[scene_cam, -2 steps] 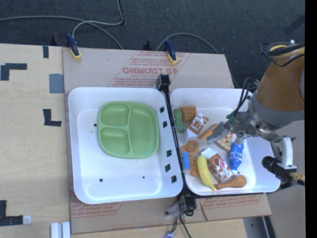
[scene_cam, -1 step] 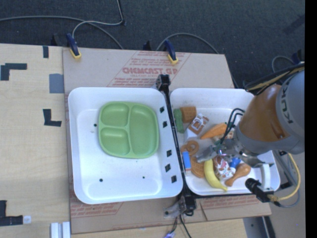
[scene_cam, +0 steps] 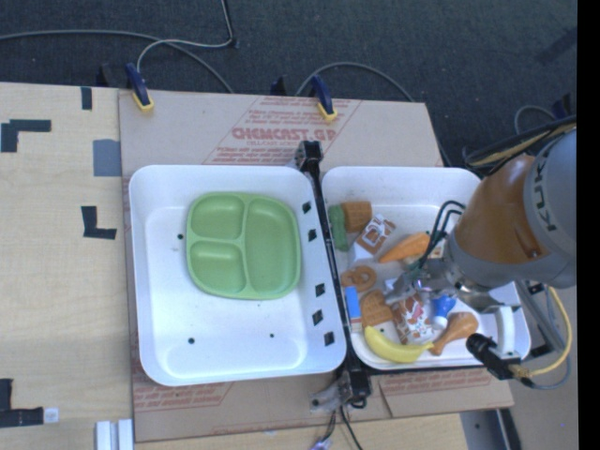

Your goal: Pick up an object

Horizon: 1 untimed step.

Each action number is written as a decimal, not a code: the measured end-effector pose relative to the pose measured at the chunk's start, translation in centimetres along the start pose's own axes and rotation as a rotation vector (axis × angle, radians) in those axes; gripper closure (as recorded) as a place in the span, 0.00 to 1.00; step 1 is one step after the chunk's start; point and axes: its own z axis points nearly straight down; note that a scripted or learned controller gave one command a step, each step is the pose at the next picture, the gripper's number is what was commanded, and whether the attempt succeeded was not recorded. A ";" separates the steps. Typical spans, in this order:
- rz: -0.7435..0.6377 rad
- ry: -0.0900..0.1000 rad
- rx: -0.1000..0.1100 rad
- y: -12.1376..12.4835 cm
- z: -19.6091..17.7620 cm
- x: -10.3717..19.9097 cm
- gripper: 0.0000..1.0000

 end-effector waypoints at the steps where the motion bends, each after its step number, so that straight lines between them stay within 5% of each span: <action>1: -0.001 0.004 0.015 3.1 -8.5 7.4 1.00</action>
